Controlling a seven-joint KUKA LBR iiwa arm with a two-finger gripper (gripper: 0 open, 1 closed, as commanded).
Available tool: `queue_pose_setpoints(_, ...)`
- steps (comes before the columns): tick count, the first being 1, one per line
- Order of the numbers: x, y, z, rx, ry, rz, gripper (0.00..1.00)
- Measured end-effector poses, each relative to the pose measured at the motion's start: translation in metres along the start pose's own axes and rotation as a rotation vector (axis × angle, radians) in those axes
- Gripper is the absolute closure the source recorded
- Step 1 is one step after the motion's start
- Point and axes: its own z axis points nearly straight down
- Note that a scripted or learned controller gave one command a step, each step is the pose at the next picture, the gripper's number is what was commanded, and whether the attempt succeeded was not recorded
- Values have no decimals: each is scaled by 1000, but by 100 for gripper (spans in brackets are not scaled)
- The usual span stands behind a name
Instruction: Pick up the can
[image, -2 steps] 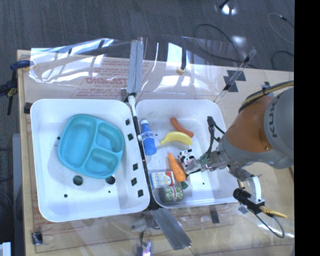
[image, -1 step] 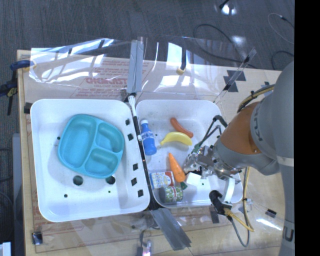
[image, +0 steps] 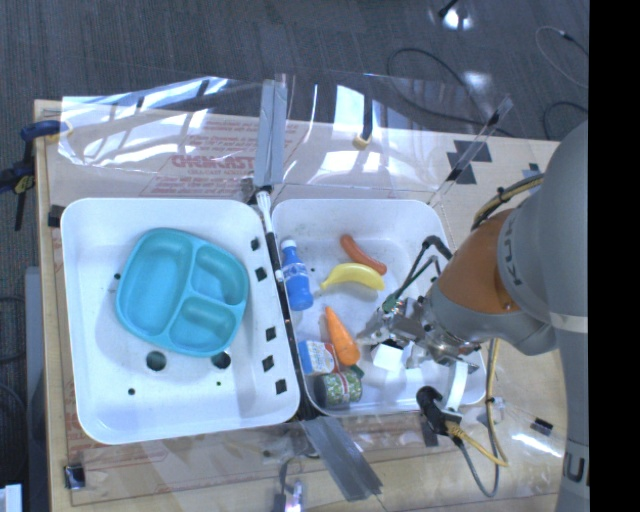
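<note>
The can (image: 340, 386) lies on its side in the front left corner of the right bin (image: 420, 215). It has a green and red label and a dark end. My gripper (image: 392, 335) hangs low over the front middle of that bin. It is a little to the right of the can and further back, apart from it. The grey arm with its orange band (image: 480, 280) reaches in from the right and hides the bin's right side. A white block (image: 386, 362) lies just under the gripper.
An orange carrot (image: 341, 336), a banana (image: 353, 278), a sausage (image: 362, 254) and a blue bottle (image: 295, 275) share the right bin. A small white packet (image: 316, 354) touches the can. The left bin (image: 90, 400) holds a blue divided plate (image: 183, 291). Cables (image: 470, 440) trail at the front right.
</note>
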Motion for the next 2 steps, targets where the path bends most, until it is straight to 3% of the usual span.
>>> queue_pose_setpoints(1, 1, 0, -9, 2, 1, -6, 100)
queue_pose_setpoints(2, 43, -16, -137, 5, -1, 276, 100)
